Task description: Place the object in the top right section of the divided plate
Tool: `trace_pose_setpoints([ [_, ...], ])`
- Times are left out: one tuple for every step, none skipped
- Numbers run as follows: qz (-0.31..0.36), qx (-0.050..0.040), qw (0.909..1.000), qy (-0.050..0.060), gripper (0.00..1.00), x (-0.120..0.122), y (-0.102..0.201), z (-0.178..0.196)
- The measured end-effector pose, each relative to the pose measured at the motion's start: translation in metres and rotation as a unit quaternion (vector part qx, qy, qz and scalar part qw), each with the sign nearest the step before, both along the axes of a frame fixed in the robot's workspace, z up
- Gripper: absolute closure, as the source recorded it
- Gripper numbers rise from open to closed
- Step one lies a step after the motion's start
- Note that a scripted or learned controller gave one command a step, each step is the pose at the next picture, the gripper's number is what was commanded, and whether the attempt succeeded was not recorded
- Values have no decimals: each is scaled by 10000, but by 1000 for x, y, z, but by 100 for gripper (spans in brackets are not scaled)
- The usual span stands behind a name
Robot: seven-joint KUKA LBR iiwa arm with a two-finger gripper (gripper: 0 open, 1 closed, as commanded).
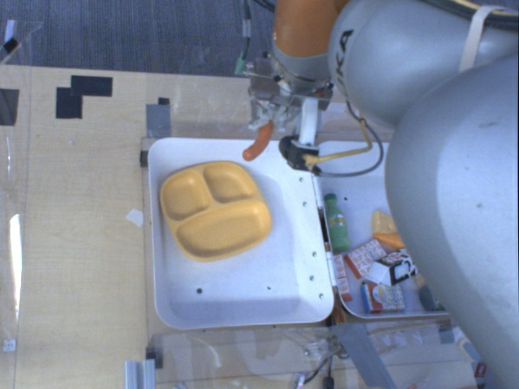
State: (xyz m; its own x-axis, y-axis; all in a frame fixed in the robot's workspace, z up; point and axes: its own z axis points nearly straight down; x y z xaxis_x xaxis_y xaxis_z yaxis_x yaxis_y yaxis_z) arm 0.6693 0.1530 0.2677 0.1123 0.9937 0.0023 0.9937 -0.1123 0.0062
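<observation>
Wooden bench, two white bins; your gripper point(272, 132) hangs above the left bin's point(235, 298) upper edge.
It seems closed on the orange sausage point(257, 145), a small curved piece dangling tilted, though shadow blurs the fingers. Carry it down-left over the yellow divided plate's point(215, 209) top right section point(229, 181), lower close, then release.

The right bin point(350, 305) serves as the landmark. A green bottle point(336, 224) lies inside it along its left wall. An orange item point(387, 228) sits to the right of the bottle. Nearer the bin's front edge lie printed red-and-white packets point(366, 259) and a small box point(383, 297). Far left of the bin, black markers point(81, 94) sit on the wooden bench point(73, 241).
</observation>
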Motion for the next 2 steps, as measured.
trace_pose_setpoints([
  [-974,-1,9952,21,100,-1,24,-43],
  [-1213,0,9926,12,100,0,1,-60],
])
